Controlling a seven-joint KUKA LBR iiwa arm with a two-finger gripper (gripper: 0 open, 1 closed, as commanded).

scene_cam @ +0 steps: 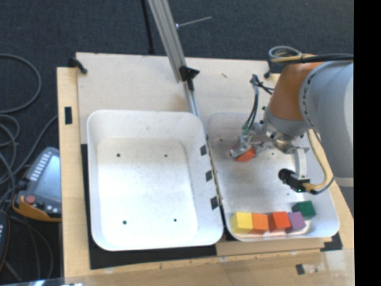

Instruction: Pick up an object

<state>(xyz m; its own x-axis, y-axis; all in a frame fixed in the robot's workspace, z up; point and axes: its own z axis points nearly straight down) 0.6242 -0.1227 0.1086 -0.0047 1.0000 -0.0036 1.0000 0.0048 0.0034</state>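
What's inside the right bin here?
Along the right bin's near wall: yellow, orange, red, purple and green blocks. An orange-red object sits at the gripper. The arm covers the far right corner.

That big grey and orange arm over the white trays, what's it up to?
It is a robot arm trying to pick something up. Its gripper is down in the right bin, right at a small orange-red object; whether it actually has it, I can't tell. Along that bin's near edge sits a row of coloured blocks, with a green block beside them.
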